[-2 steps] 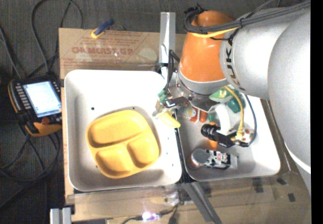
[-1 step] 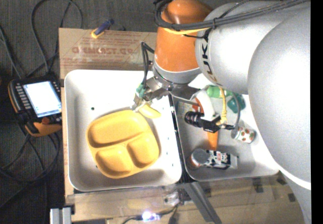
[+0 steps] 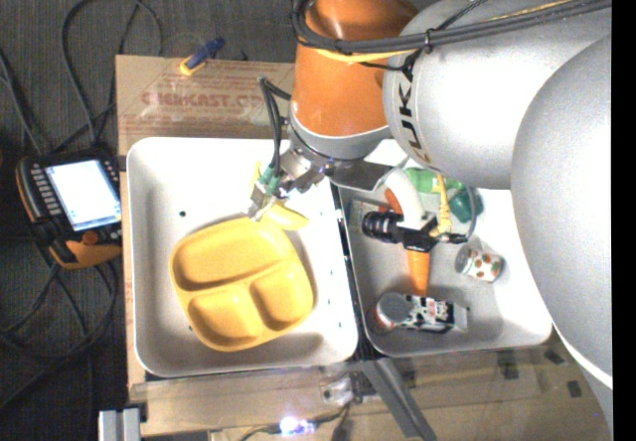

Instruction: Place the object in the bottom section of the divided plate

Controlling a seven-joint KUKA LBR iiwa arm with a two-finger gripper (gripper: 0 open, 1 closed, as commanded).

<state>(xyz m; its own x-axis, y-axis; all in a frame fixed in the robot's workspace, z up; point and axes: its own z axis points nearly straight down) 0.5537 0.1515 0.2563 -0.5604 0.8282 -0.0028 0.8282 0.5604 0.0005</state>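
Your arm [image 3: 497,81] slants down leftward; its claw [image 3: 264,196] seems clamped on one yellow object [image 3: 288,219]; just below it, one divided plate [image 3: 241,287]; two bins [image 3: 149,230].

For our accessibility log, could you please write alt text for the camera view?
A grey and orange robot arm's gripper hovers at the top edge of a yellow divided plate in the left white bin, a small yellow object beside it. The right bin holds a carrot and other small items.
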